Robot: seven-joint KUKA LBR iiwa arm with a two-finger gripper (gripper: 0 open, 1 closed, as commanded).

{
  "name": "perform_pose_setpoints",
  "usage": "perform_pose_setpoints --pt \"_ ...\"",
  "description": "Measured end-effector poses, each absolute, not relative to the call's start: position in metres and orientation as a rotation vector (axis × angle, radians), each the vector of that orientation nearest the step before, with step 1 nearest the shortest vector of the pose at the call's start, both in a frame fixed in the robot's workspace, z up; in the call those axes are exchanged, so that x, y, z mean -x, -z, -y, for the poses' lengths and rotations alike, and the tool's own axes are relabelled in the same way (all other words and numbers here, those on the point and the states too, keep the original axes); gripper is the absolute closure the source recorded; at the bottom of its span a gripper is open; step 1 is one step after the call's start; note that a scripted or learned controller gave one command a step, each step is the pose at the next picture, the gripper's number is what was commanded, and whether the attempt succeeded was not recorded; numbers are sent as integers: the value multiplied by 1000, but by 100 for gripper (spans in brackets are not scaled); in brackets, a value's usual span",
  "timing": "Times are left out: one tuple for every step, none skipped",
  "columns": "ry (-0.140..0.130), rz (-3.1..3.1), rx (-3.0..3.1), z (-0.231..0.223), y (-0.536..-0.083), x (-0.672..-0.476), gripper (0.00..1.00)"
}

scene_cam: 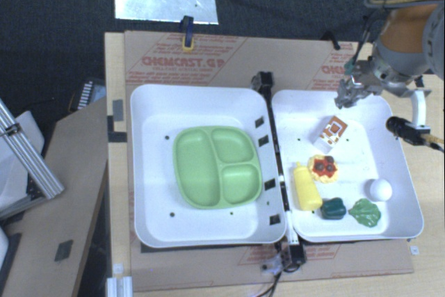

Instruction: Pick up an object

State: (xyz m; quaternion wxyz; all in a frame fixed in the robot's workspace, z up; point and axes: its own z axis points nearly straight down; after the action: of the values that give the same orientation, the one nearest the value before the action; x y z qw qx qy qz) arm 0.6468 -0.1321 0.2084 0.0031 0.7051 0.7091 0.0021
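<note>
My gripper [347, 95] hovers over the right bin's [400, 170] far edge (whether it is apart or together, I cannot tell). The small white-and-orange box [332, 133] lies just below it, nearer the camera, untouched.

The surface [111, 73] is seen to be light wood, and most of it is covered by a brown cardboard sheet [208, 55] printed with red lettering. Two shallow white bins are set side by side on the sheet, touching along their inner walls: the left bin [149, 115] and the right bin [396, 177]. A small yellow-and-dark clamp-like item [187, 33], too small to be identified with certainty, is seen at the sheet's far edge. Dark clips [263, 80] are placed along the seam between the bins.
</note>
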Motion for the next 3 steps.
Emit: perform_pose_setpoints --pt "-5 -2225 -2211 132 -238 -648 100" --pt "-3 -2232 -2211 76 -235 -641 100" --pt "0 -2232 -2214 28 -228 -612 100"
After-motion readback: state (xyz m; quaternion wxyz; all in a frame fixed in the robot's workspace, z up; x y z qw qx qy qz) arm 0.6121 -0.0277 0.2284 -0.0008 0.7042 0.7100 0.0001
